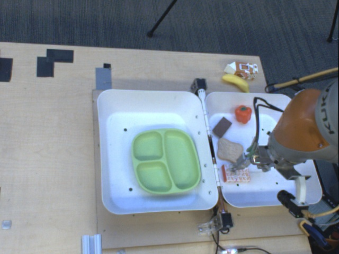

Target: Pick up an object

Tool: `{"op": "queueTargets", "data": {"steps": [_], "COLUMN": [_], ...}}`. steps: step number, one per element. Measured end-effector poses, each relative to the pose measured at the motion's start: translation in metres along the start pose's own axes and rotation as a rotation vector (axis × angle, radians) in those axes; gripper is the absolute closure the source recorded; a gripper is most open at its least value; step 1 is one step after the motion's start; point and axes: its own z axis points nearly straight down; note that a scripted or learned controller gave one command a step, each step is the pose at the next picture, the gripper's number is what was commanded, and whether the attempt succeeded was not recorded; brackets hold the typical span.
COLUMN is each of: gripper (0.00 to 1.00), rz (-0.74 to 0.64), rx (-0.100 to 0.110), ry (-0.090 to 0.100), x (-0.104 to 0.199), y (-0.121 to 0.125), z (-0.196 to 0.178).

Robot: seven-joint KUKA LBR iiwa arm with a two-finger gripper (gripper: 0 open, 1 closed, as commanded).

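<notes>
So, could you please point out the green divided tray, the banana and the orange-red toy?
green divided tray (166, 161): camera view, centre divider.
banana (235, 81): camera view, middle.
orange-red toy (242, 114): camera view, body.

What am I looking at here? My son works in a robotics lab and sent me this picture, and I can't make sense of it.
This is one camera fixed above a workbench, looking down at a slant. The grey machine with the orange band coming in from the right is a robot arm; its gripper is low over the right white bin, just by a tan piece of toy bread. Nothing can be seen held between its fingers. That bin also holds a dark block, a red toy tomato and a small red-and-white card. The left white bin holds a green divided tray. A toy banana lies on the bench behind the bins.
</notes>
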Motion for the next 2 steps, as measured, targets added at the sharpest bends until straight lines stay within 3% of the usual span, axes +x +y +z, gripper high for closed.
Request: {"op": "queueTargets", "data": {"steps": [1, 2], "gripper": [1.0, 0.0], "rz": [-0.003, -0.003], "rx": [-0.005, -0.004], "ry": [0.003, 0.003], "x": [0.0017, 0.0018], "y": [0.0024, 0.0023], "z": [-0.0112, -0.0112]}}
